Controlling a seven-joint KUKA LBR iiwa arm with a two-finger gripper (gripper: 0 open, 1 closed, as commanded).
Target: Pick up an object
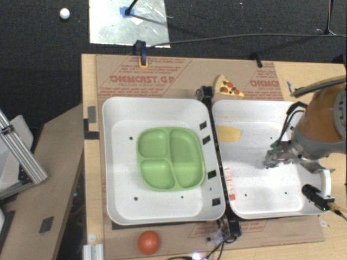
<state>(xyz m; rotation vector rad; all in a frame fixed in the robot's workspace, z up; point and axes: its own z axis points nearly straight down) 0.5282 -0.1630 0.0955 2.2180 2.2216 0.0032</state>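
Note:
A green divided plate (171, 158) lies in the middle of the left bin (116, 118). In the right bin (255, 202), a flat yellow piece (229, 134) rests near the far left wall. My gripper (275, 158) hangs low over the floor of the right bin, right of centre, about a hand's width to the right of the yellow piece. I see nothing in it. The grey arm with its orange band (320, 118) comes in from the right.
A toy pizza slice (229, 87) lies on the cardboard behind the bins, and a red ball (148, 241) sits on the bench in front of the left bin. Black clips (210, 156) run along the seam between the bins. A blue clamp (141, 52) holds the cardboard's far edge.

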